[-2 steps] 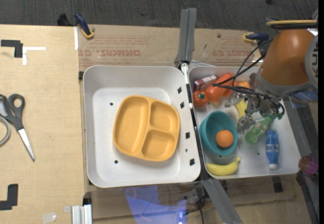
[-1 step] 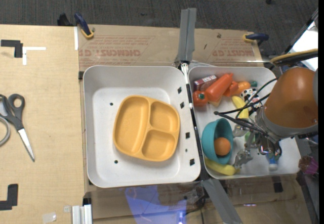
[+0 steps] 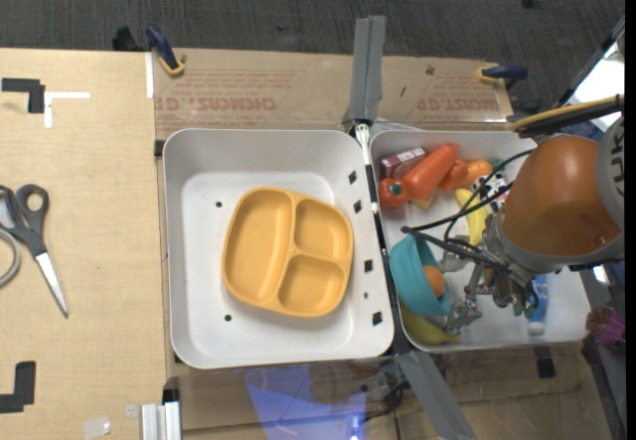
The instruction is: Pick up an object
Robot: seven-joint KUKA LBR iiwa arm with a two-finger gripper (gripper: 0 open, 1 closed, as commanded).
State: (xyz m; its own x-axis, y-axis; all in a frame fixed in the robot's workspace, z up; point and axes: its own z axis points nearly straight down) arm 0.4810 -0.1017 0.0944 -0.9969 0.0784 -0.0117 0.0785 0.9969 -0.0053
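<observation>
We saw the grey arm's jaws (image 3: pixel 465 312) lowered into the right white bin (image 3: pixel 566 329) beside a teal plastic bowl (image 3: pixel 412 274), perhaps targeting the yellow banana (image 3: pixel 427 330); their spread we could not tell.

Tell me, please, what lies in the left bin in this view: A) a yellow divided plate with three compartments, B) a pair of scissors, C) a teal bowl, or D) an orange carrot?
A: the yellow divided plate lies alone in the left bin, while the scissors rest on the bench outside it and the teal bowl and carrot sit in the right bin.
</observation>
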